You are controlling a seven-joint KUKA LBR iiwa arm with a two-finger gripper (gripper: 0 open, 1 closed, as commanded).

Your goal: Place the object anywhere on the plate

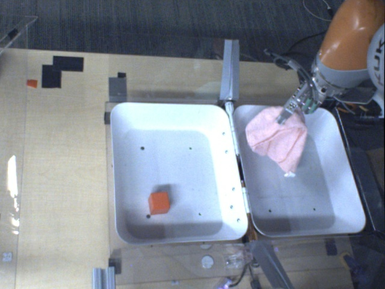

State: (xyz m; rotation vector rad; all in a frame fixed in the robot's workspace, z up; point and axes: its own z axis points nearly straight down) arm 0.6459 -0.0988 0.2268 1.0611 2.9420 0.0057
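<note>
A pink cloth [277, 140] lies in the upper part of the right bin [313, 212], crumpled, with one corner trailing down toward the bin's middle. My gripper [284, 118] comes in from the upper right and its tip meets the cloth's top edge. The folds of the cloth gather toward that tip, and the gripper is shut on the fabric there. A small orange cube [159, 203] rests on the floor of the left bin [174, 131], near its lower left corner, far from the gripper.
A metal divider [229, 71] runs between the two bins. The arm's orange band [352, 26] sits above the right bin's top right corner. Black markers [60, 68] and a small orange square [32, 83] lie on the wooden bench at the upper left.
</note>
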